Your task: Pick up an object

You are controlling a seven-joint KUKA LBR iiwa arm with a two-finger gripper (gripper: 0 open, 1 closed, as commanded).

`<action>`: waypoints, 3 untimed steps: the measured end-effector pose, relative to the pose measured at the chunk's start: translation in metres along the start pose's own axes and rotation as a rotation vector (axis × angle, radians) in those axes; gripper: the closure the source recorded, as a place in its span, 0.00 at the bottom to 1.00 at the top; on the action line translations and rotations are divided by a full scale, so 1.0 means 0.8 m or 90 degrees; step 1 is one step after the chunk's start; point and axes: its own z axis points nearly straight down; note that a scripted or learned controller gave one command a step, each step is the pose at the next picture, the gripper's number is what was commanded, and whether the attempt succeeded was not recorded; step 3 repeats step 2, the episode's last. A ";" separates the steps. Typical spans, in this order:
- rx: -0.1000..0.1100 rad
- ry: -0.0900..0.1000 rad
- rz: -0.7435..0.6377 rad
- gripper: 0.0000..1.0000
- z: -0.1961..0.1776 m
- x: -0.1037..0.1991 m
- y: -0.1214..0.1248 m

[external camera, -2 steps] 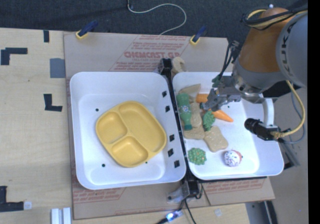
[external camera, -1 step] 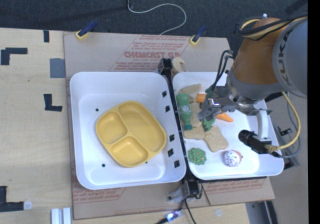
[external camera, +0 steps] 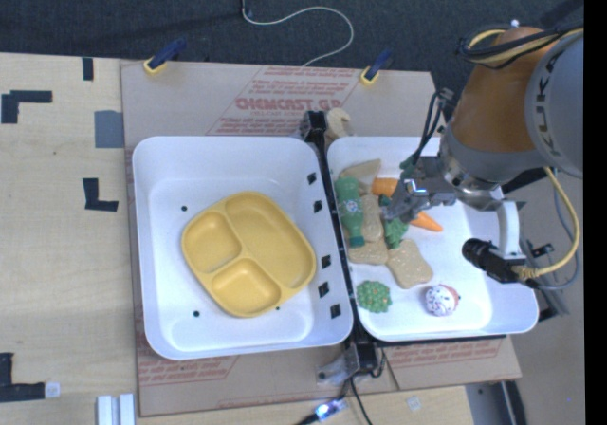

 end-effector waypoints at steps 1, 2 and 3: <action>0.002 0.000 -0.001 1.00 0.007 0.024 -0.006; 0.000 0.000 0.000 1.00 -0.002 0.004 -0.009; 0.000 0.000 0.000 1.00 -0.002 0.004 -0.009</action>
